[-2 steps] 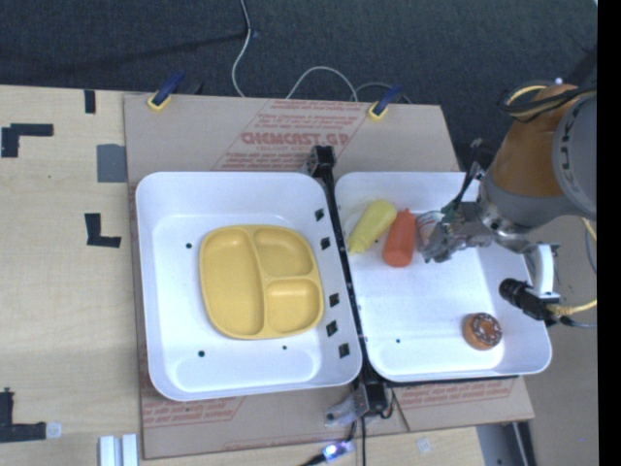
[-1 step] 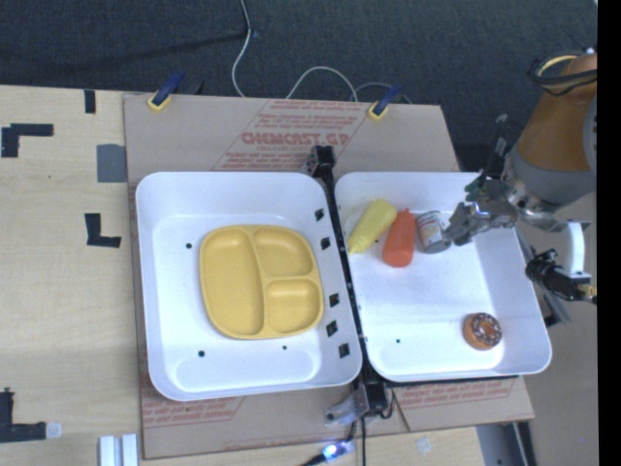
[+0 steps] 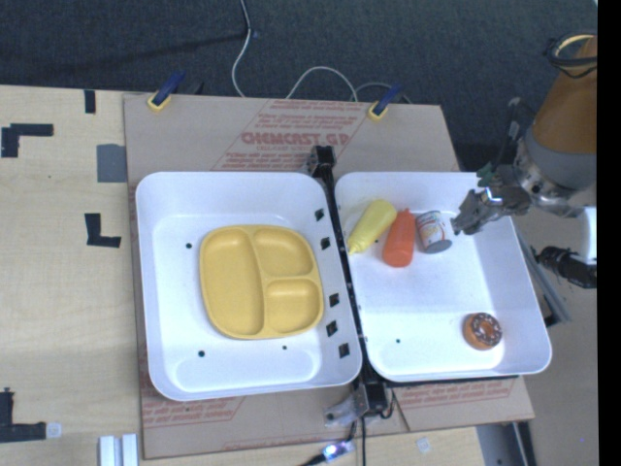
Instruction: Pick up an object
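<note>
Objects to pick: four small items in the right shallow white bin (image 3: 505, 289), frame centre-right.
Yellow item: yellow squeeze-bottle-shaped plastic piece (image 3: 371, 224), lying tilted in the upper left of the right bin, just beside the divider.
Orange item: orange-red carrot-shaped plastic piece (image 3: 398, 241), lying just right of the yellow one, touching or nearly touching it.
Can: small silver-grey tin can with a printed label (image 3: 433, 231), on its side just right of the orange piece, upper middle of the right bin.
Doughnut: small brown ring doughnut with sprinkles (image 3: 482, 330), alone at the lower right of the right bin, well apart from the other three.
Gripper: dark two-finger gripper (image 3: 470, 216), at the right bin's upper right, just right of the can; contact with the can cannot be told.
Fingers: too dark and small to tell whether spread or closed; nothing seen between them.
Arm: grey arm with orange band (image 3: 568, 115), entering from the frame's upper right edge.
Left bin: shallow white bin (image 3: 165, 212) in frame centre-left, holding a yellow three-compartment plastic tray (image 3: 260, 281) at its middle.
Base: brown cardboard sheet (image 3: 291, 134) under both bins, on a light wooden bench (image 3: 58, 289).
Clips: two yellow-and-blue clamps (image 3: 165, 91) at the cardboard's upper edge.
Cable: thin white cable (image 3: 243, 47) running from the top of frame over dark carpet.
</note>
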{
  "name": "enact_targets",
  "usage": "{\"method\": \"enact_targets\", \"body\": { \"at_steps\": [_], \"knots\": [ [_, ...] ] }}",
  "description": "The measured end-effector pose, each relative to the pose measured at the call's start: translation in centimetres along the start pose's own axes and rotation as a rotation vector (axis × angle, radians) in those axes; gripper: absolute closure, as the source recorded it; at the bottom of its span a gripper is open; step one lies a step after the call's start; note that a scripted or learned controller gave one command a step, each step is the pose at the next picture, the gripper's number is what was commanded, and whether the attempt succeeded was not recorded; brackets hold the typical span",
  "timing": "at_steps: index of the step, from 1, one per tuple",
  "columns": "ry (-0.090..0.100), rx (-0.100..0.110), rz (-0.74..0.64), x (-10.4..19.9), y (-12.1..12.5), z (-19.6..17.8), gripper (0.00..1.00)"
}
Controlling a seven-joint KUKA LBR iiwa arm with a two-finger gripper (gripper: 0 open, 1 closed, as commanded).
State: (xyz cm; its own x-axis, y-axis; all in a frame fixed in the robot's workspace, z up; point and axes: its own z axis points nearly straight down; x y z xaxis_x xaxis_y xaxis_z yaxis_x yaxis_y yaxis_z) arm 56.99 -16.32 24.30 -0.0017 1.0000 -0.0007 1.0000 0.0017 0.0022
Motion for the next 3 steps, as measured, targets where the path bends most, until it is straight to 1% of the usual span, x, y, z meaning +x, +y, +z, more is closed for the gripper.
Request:
{"method": "enact_targets", "body": {
  "at_steps": [1,2,3],
  "knots": [
    [0.001,0.003,-0.004,5.2,0.7,0.5,1.00],
    [0.001,0.005,-0.001,10.0,-0.1,1.7,1.00],
    [0.001,0.003,-0.003,15.6,0.1,1.1,1.00]
  ]
}}
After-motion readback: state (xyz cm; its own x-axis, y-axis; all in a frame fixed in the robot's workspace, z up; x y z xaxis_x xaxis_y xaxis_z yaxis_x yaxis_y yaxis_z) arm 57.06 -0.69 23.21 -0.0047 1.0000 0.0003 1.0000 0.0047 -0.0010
